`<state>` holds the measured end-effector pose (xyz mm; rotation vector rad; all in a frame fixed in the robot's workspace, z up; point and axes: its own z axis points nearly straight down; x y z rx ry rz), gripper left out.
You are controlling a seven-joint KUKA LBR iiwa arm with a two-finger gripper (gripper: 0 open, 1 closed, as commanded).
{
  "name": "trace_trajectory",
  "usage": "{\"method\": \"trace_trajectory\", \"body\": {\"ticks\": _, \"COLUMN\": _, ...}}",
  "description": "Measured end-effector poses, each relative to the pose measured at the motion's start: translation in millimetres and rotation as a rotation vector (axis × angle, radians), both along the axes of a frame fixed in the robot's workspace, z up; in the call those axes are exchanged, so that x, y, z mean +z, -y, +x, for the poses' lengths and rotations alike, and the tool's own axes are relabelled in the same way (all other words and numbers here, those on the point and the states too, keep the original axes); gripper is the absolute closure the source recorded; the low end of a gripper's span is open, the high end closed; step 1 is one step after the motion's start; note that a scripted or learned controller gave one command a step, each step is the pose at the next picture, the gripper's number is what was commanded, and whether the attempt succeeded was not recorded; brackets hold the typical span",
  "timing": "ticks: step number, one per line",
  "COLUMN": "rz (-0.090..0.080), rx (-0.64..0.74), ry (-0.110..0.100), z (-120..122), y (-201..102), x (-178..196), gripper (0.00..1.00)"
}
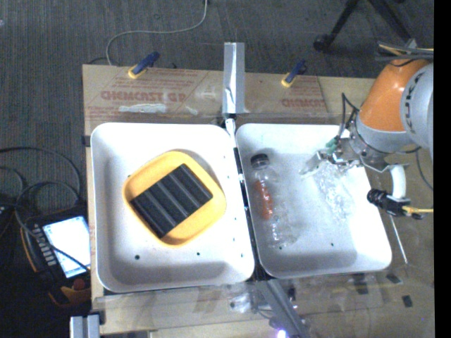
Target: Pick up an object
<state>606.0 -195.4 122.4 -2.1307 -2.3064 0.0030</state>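
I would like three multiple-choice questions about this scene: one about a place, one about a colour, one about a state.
1. Where is the yellow tray?
A. left bin
B. right bin
C. the floor

2. What colour are the clamps on the board's far edge?
A. red
B. blue and yellow
C. green

3. How does the clear bottle rest?
A. upright
B. on its side
C. hanging from the arm

Answers: 1 A, it fills the left bin; 2 B, blue grips, yellow tips; 3 B, it lies flat in the right bin.
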Motion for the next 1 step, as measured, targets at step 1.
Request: {"method": "trace_trajectory", "body": {"ticks": 1, "rz": -0.001, "rx": -0.084, "ry": 0.003, "z": 51.2, "y": 15.1, "x": 4.1, "gripper": 0.00}}
